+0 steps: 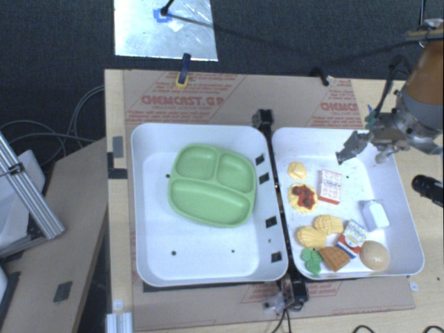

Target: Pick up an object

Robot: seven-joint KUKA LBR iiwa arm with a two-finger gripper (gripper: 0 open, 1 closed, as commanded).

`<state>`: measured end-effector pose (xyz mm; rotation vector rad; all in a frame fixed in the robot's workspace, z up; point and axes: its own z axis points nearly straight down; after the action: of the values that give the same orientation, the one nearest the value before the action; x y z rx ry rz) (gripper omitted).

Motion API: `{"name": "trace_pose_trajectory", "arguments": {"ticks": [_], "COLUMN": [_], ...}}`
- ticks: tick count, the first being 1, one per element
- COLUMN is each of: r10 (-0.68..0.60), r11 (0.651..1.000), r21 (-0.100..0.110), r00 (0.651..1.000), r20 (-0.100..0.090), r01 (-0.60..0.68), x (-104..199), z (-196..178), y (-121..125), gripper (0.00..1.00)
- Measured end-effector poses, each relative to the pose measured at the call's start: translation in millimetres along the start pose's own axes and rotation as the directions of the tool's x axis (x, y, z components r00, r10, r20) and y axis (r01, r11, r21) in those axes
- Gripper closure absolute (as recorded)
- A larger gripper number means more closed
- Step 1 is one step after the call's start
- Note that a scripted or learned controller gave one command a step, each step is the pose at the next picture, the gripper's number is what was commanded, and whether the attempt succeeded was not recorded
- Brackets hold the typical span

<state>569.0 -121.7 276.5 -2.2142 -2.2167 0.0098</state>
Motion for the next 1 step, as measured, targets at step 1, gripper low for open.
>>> {"name": "trace_pose_trajectory", "arguments": {"ticks": [1], "r10": [-0.002], "r11": [1.0], "r21": [-0.012], "r00": [1.0], "r20": [0.002], "r01": [0.002], "x": [0.3], "z": [-6.5], "y": [1.8], "gripper": [0.0]}}
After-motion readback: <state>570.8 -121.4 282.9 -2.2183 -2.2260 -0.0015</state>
